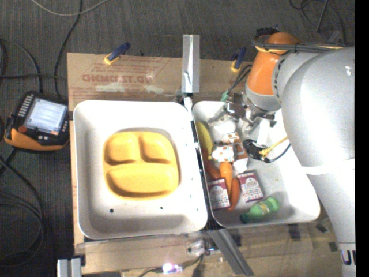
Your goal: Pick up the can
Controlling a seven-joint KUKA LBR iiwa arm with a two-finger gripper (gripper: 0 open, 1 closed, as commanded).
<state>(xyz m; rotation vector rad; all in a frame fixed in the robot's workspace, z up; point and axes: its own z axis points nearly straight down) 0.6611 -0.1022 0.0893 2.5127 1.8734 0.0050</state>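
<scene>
- White-and-brown and small: probably the can (222, 153), just below-left of the jaws, in the right bin (300, 206).
- Jaws apart or together: cannot tell.
- Risk: crowding; could clamp the banana (204, 138) or carrot (226, 178) touching it, or slip off.
- Counted: two bins, one yellow tray (141, 163), one banana, one carrot, two red cartons (218, 194), one green bottle (260, 209).
</scene>
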